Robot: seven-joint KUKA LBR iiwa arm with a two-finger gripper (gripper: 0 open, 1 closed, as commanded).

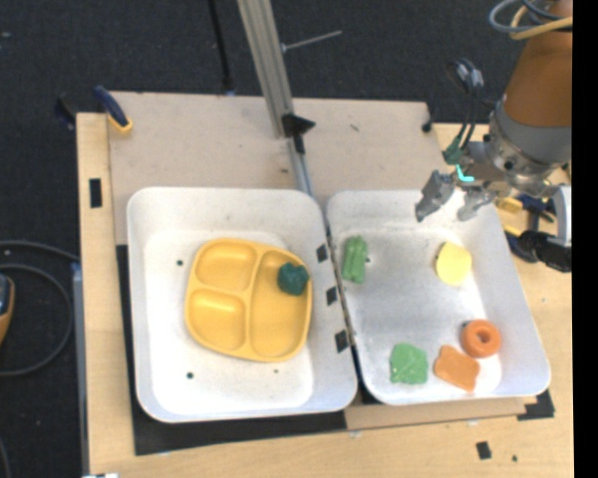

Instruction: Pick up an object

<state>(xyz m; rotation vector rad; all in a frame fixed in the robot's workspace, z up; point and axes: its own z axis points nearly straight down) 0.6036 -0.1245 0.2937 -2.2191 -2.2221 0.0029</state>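
Observation:
My gripper hangs over the far edge of the right bin, fingers spread open with nothing between them. A yellow round piece lies just below it in that bin. Further toward the front sit an orange ring, an orange block and a green leafy piece. A light green piece rests by the right bin's left wall. In the left bin a yellow divided plate carries a dark green piece in its right compartment.
A metal post rises from the bench behind the two bins, with a clamp near its base. Cables and the arm's body crowd the right side. A blue and yellow clamp sits at the bench's far left corner.

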